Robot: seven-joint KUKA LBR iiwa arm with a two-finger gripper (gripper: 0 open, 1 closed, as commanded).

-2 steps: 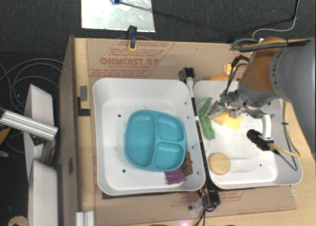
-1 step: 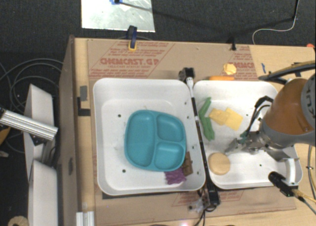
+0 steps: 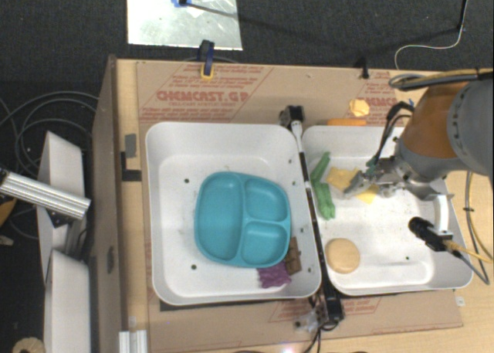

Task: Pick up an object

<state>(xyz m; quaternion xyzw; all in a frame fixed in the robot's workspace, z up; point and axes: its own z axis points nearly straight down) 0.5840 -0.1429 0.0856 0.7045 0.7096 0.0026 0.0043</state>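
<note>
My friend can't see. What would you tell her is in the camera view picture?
A grey robot arm reaches into the right white bin, its gripper at a yellow block beside a green piece. The left bin holds a teal divided plate.

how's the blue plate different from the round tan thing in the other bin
The blue plate is far larger than the round tan thing and split into compartments; the tan thing is a plain disc. The plate lies in the left bin, the tan thing in the right bin. Both lie flat.
</note>
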